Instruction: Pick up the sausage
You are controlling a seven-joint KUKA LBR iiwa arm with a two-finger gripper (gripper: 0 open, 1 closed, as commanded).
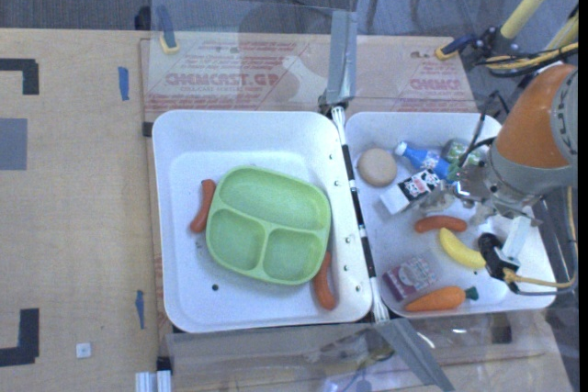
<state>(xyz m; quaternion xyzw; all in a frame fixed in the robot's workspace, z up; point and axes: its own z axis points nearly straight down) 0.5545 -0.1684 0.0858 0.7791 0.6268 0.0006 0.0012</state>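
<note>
Orange-red sausage (441,223) lies crosswise in the right bin (386,285), just left of the hand (480,202); finger spread can't be told.

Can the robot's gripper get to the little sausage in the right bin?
Probably yes. The sausage lies uncovered right beside the gripper, and the banana sits just clear of it.

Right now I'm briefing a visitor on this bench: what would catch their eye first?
The green divided tray in the left bin, with a sausage along its left edge and another at its lower right. Then the grey-and-orange arm over the cluttered right bin, near a third sausage and a banana.
</note>
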